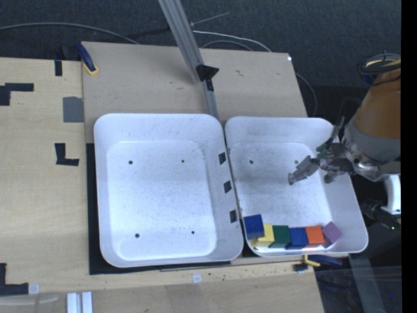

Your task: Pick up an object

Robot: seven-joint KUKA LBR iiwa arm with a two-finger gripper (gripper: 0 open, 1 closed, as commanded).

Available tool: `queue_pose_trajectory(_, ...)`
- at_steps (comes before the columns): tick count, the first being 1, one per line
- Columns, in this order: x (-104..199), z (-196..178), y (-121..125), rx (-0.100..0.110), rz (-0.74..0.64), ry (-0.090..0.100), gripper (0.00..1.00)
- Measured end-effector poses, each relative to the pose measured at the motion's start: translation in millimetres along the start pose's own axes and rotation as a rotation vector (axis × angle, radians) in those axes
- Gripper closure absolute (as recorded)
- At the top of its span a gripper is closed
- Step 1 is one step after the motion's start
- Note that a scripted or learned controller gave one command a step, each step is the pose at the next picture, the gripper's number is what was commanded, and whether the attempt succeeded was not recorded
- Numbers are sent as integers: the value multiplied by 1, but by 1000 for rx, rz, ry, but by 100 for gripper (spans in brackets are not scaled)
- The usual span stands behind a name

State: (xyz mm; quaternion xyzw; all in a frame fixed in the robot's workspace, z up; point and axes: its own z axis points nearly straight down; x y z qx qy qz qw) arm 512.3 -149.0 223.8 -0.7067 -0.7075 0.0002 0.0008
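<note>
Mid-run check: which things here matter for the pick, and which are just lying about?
For the job:
- tool, over the right bin
- coloured blocks in a row along that bin's near edge: blue, yellow, green, blue, orange, purple

Lying about:
- left bin
- metal bar
- blue-and-yellow clamp
- cables

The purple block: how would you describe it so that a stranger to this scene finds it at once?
Take the right bin of the two white ones and follow the row of coloured blocks along its near wall. The purple block ends that row on the right, beside the orange block, and it sits turned at an angle.
</note>
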Motion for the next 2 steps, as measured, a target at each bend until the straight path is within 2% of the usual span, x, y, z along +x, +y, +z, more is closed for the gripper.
queue_pose_trajectory(1, 1, -10, 0, 0, -1, 1, 100)
queue_pose_trajectory(2, -3, -44, 9, -4, 0, -1, 100)
